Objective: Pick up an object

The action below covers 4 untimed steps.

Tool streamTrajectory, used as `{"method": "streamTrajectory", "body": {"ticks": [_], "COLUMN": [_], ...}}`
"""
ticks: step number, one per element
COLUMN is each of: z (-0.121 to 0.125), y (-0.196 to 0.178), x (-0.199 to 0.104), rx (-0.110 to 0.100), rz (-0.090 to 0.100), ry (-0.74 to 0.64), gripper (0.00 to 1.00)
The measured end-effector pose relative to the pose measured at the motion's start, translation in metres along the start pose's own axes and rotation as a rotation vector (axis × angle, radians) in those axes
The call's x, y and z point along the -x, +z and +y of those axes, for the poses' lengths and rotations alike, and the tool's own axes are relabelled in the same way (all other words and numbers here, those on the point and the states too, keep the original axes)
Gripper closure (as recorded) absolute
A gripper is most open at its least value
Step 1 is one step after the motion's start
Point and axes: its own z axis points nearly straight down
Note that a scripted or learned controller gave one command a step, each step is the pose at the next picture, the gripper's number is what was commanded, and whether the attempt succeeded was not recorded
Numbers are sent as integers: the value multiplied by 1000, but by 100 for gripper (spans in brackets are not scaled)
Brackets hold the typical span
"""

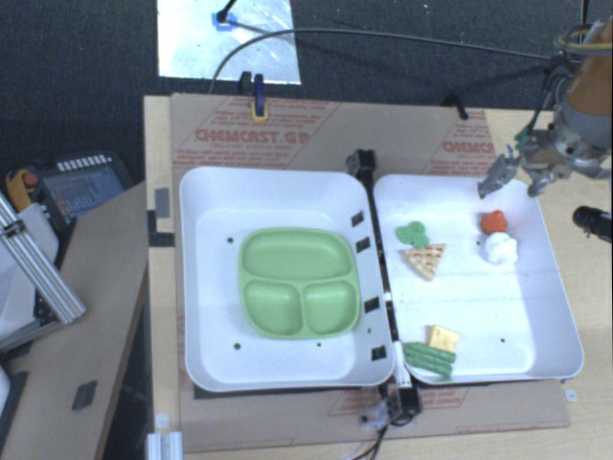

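Note:
The right bin (pixel 536 305) holds several small toy foods: a green leafy piece (pixel 412 233), a tan waffle-like wedge (pixel 425 259), a red-orange piece (pixel 493 222), a white piece (pixel 500 249) just below it, a yellow cracker (pixel 442 338) and a bunch of green beans (pixel 428 358). My gripper (pixel 514 178) hangs at the bin's far right corner, above and just beyond the red-orange piece. Its two fingers are spread apart, open, with nothing between them.
The left bin (pixel 206 257) carries a green three-compartment plate (pixel 297 283). Black clips (pixel 365 161) join the bins along the middle seam. A grey control box (pixel 84 188) and a metal rail (pixel 38 266) sit at the left. A cable runs overhead at the back.

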Motion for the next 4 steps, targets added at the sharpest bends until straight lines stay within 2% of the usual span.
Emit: {"method": "streamTrajectory", "body": {"ticks": [1, 2, 3, 4], "z": [3, 7, 15, 16], "y": [-8, 54, 103, 131], "x": [0, -2, -11, -11], "rx": [12, 8, 17, 11], "rz": [-3, -2, -5, -3], "ry": [-3, -5, -6, -6], "gripper": [0, 0, 0, 0]}}
